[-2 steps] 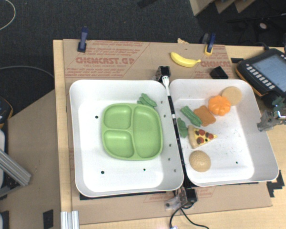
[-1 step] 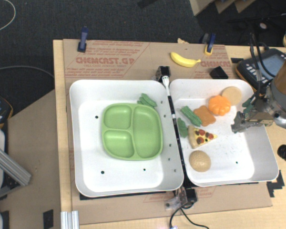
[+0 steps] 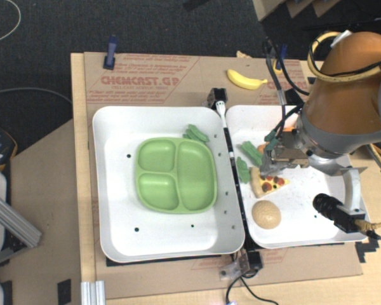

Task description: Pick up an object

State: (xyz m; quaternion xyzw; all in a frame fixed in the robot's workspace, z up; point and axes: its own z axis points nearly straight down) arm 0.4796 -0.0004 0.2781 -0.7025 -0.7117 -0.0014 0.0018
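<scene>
Nearest the camera, a round tan bread roll (image 3: 266, 213) sits in the right white bin (image 3: 305, 234). Beside it, a toy pizza slice (image 3: 268, 183) points toward the gripper (image 3: 271, 159); whether that is clenched, I cannot tell. Red "CHEMCAST" lettering (image 3: 140, 80) marks the counter (image 3: 152, 75).

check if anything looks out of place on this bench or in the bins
One thing: a banana lies on the cardboard behind the right bin, outside both bins. The other toy foods sit in the bins, and the green divided plate lies flat in the left bin.
</scene>
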